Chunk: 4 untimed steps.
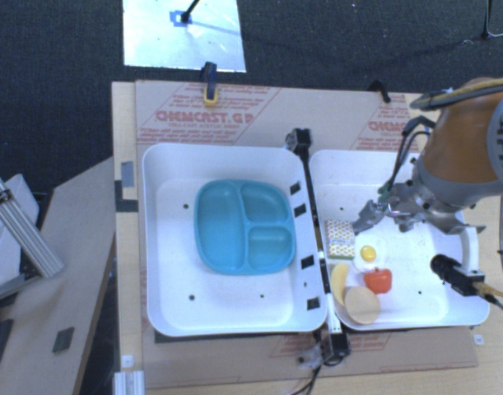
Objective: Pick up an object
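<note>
Bench under my camera: cardboard sheet [235,113] beneath two white bins. Left bin [165,245] carries blue divided tray [243,226], centred. Right bin [424,303] holds food cluster at its 8 o'clock: patterned sponge [340,237], fried egg [368,254] just beside it at 4 o'clock, red tomato [379,281] below egg, banana [339,282] and round tan piece [361,305] at 7 o'clock. Arm [469,142] enters from 3 o'clock. Gripper [373,214] hovers at sponge's 1 o'clock; I see nothing held, can't tell its state.
</note>
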Motion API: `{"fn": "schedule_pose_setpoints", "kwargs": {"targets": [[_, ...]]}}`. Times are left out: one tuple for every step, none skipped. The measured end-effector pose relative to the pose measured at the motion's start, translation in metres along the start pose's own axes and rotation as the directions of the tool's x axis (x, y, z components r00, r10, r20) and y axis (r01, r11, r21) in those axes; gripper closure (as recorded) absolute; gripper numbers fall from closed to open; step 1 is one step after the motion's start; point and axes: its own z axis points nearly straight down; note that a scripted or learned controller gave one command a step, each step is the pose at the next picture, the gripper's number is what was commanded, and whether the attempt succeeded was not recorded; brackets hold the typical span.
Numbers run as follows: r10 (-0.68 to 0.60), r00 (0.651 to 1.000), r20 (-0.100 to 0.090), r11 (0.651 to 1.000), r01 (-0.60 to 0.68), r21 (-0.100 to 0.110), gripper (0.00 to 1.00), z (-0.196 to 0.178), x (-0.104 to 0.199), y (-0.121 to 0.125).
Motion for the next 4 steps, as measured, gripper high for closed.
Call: {"fn": "schedule_pose_setpoints", "kwargs": {"targets": [[-0.002,1.0,0.001,1.0,0.002,-0.011,0.0,-0.005,0.0,0.003],[0.0,1.0,0.001,1.0,0.0,-0.007,0.0,0.056,0.001,0.009],[0.001,1.0,-0.002,1.0,-0.001,-0.013,0.0,0.104,0.002,0.012],[0.0,1.0,-0.003,1.0,0.0,-0.022,1.0,0.089,0.003,0.015]]}}
